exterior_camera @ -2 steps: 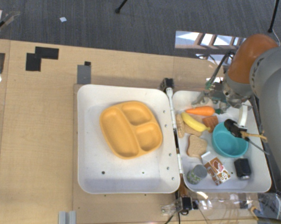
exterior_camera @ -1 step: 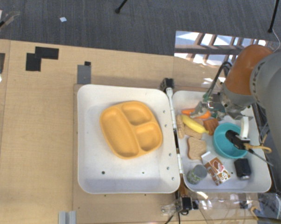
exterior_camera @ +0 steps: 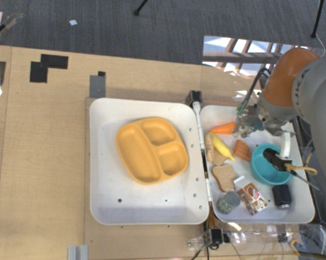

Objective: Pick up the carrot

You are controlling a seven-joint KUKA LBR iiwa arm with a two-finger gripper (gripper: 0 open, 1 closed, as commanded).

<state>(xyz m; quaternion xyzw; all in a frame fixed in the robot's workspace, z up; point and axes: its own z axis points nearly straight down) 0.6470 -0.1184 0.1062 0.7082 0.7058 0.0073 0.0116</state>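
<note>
The left bin [exterior_camera: 96, 167] sits on the wooden surface [exterior_camera: 37, 164] and holds a yellow plate [exterior_camera: 151, 149] with three parts. In the right bin [exterior_camera: 305, 211], the carrot [exterior_camera: 223, 128] lies at the far left, just past the banana [exterior_camera: 223, 147]. The gripper [exterior_camera: 245, 125] is right beside the carrot's right end, but I cannot tell its state. A teal bowl [exterior_camera: 266, 168] sits farther right

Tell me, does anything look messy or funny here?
The right bin is a jumble: carrot, banana, bread slice and small carton lie crowded at odd angles. The yellow divided plate in the left bin sits crooked.
</note>
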